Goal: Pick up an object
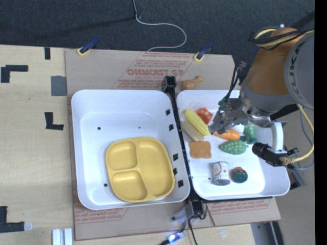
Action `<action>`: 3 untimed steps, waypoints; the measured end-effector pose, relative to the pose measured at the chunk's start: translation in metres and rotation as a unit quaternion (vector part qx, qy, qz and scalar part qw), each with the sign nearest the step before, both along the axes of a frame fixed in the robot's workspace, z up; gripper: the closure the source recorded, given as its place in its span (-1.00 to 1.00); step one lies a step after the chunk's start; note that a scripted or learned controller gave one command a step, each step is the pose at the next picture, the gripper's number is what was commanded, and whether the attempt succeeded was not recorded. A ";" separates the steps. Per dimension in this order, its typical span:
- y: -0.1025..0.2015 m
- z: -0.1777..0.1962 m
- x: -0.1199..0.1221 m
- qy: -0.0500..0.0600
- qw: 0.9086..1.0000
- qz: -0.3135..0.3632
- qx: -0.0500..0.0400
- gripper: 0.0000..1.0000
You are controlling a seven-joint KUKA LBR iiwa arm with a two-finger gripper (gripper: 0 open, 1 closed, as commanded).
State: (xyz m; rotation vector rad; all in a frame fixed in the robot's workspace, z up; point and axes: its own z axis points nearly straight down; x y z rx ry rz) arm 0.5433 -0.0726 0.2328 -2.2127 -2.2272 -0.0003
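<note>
My gripper [221, 122] hangs low over the right bin [271, 188], coming in from the right. It is directly above an orange carrot [229, 135] and just right of a yellow corn cob [196, 122] and a red piece [205, 115]. A green bunch of grapes [233, 147] lies just below the carrot. A brown toast slice [200, 149], a small can [220, 173] and a round green and red item [238, 175] lie nearer the front. A teal bottle [250, 132] is partly hidden under the wrist.
The left bin [92, 116] holds a yellow divided plate [140, 168]. A toy drumstick [192, 81] lies on the cardboard behind the right bin. A black divider [176, 121] runs between the bins. A white cable [163, 27] trails across the dark floor behind.
</note>
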 end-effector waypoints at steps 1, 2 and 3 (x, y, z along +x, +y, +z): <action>0.043 -0.018 0.019 0.001 1.000 -0.001 -0.001 1.00; 0.038 0.000 0.020 0.000 1.000 -0.002 -0.001 1.00; 0.043 -0.016 0.032 0.000 1.000 -0.003 -0.002 1.00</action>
